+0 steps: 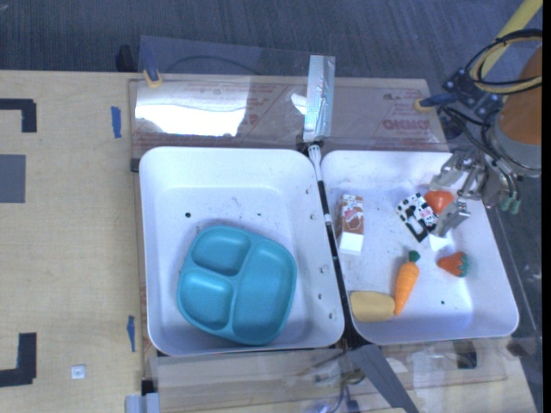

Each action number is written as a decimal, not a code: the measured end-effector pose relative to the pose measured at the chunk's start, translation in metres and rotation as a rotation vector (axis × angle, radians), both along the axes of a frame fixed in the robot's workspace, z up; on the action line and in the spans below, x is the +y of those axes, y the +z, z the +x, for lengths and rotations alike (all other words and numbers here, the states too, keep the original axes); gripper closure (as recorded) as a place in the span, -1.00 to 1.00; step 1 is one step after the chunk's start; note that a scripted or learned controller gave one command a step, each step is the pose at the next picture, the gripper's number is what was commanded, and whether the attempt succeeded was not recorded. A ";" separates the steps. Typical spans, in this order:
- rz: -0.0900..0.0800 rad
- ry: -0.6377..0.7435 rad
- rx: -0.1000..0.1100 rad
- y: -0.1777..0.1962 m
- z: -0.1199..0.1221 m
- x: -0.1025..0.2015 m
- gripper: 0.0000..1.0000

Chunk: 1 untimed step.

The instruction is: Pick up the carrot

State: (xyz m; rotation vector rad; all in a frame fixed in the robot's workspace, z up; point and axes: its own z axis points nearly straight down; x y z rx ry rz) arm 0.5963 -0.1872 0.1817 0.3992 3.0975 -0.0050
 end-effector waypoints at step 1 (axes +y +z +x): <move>0.006 0.160 0.017 -0.037 -0.055 0.054 -1.00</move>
